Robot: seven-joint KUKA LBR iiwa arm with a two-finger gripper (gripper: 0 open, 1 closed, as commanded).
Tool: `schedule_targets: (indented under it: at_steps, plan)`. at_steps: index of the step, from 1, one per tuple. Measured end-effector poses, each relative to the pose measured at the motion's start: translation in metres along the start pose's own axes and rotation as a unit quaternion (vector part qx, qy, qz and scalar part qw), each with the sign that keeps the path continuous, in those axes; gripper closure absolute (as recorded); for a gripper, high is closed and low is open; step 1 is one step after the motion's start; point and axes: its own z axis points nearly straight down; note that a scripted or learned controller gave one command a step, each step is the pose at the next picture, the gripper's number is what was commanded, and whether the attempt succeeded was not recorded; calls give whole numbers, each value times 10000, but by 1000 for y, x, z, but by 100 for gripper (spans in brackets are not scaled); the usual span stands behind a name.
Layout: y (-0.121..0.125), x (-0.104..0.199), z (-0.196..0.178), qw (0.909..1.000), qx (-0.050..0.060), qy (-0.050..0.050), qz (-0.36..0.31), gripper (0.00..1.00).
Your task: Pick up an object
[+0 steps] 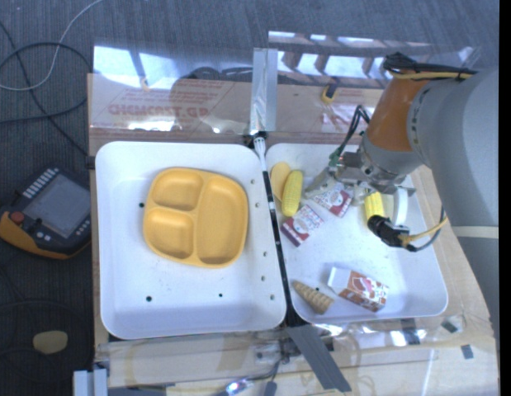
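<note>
The surface (478,320) carries two white bins side by side, with a clear plastic sheet standing along their far edge. The arm (453,130), grey with an orange band (397,114) above the wrist, reaches in from the right and bends down over the far part of the right bin (420,291). Its jaws (347,172) sit low just above that bin's far middle, by the small packets there; whether they are spread or pressed together cannot be told, as the wrist hides them. The left bin (115,295) holds a yellow divided plate (196,217) with three compartments, lying flat near its middle. In the right bin, a corn cob (292,192) lies at the far left, close to the wall shared with the left bin, with another yellow piece (279,177) touching its left side. Just right of the cob lie two red-and-white packets (298,223), one near the cob and one closer to the jaws. A yellow cylinder (376,207) sits under the wrist toward the right wall, next to a black and yellow cable. Near the front of the bin lie a red-and-white carton (360,289) and, left of it, a small cone (311,296). On the floor to the left rests a pendant (44,214) with a dark screen.
</note>
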Motion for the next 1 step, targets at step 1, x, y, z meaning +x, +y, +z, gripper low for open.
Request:
schedule_targets:
  at_steps: [1]
  plan:
    - [-1,1,-8,10000,17,1,-11,100]
